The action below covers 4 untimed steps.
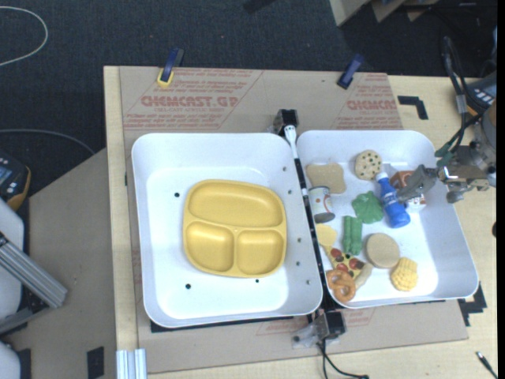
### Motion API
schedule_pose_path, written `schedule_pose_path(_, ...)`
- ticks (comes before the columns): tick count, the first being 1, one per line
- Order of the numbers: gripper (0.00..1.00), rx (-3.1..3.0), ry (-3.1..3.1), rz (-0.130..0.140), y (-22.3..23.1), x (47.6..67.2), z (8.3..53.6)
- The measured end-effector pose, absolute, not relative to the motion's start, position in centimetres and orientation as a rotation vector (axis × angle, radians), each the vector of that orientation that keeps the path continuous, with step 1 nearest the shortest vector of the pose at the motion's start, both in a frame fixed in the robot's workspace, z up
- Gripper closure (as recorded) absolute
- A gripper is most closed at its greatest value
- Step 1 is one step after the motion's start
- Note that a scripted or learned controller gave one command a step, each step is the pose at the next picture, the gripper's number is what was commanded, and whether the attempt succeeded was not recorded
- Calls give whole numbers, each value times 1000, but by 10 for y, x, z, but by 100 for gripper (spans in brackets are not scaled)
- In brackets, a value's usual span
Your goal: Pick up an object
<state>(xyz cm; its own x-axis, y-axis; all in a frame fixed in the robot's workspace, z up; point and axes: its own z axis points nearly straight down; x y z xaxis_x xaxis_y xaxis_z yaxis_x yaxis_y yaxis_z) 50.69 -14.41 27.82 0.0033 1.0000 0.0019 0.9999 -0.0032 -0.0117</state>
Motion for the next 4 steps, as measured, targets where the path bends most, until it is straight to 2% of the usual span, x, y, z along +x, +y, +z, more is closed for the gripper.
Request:
schedule_pose_path(1, 0, -2222, -2222, -1, -144, 509, 284)
schedule_pose_path(3, 0, -2218, -2218, 3, -146, 510, 200)
schedule_pose_path(4, 0, -2218, -2216, 5, -150, 502, 153)
